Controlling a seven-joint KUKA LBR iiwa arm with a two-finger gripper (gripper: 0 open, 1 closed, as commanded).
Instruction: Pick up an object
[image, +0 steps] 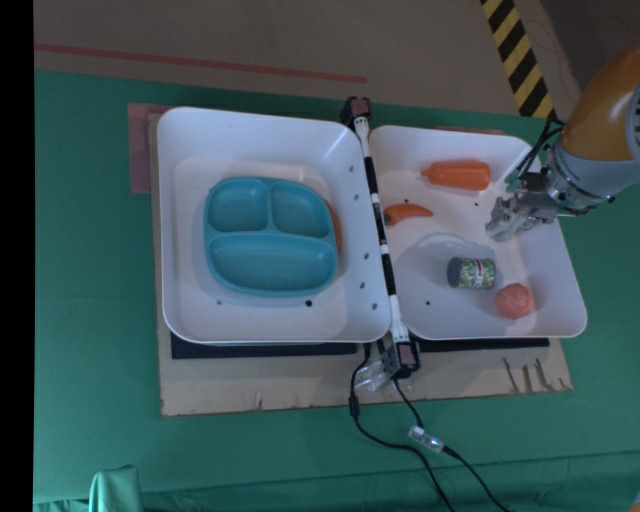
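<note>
1. A long orange carrot-shaped toy (458, 175) lies flat, lengthwise across the view, up and to the left of the claw (505, 222).
2. A small curved orange pepper-like piece (406, 212) lies flat, well left of the claw.
3. A small dark can with a pale printed label (471, 272) lies on its side, below and slightly left of the claw.
4. A round salmon-pink ball-like fruit (515, 300) rests below the claw, just right of the can.

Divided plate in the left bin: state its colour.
Teal plate, seen plainly in the camera view, lying in the white left bin.
</note>
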